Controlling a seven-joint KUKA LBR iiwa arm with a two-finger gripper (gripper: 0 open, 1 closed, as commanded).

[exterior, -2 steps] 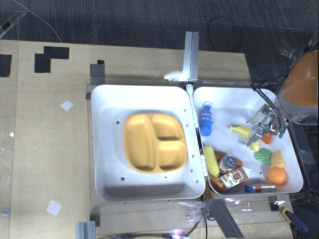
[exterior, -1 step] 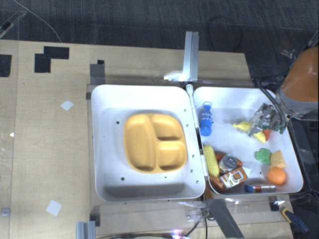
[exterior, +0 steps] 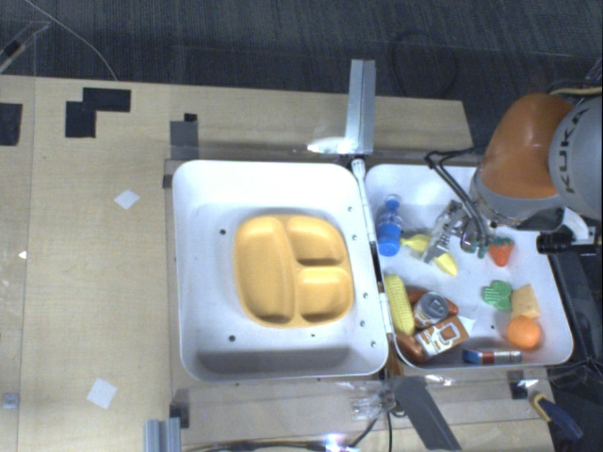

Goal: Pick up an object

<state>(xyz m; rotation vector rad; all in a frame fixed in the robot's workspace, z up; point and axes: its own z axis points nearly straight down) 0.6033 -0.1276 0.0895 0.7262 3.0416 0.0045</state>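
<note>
Nearest the camera, along the front wall of the right bin [exterior: 563,347], a marker pen [exterior: 492,355] with a red end is lying flat. Just behind it, a small printed packet [exterior: 441,333] is resting against a round metal can [exterior: 432,306], with an orange ball [exterior: 524,332] sitting at the bin's front right corner. A corn cob [exterior: 399,303] is lying lengthwise beside the bin's left wall. Behind the ball, a pale yellow block [exterior: 524,300] is touching a green toy [exterior: 497,295].

In the left bin [exterior: 193,252], a yellow divided tray [exterior: 292,268] is sitting near the middle, well apart from the other objects.

Farther back in the right bin, the gripper [exterior: 441,243] is hanging over a yellow banana-shaped piece [exterior: 443,263], with a second yellow piece [exterior: 415,244] just beside it. Whether its tips are apart or together cannot be determined from this angle, and no object is visibly between them. A blue bottle [exterior: 387,226] is standing near the left wall, and a red strawberry-like toy [exterior: 501,250] is lying beside the wrist. The grey arm [exterior: 528,158] with its orange band is reaching in from the right.
</note>
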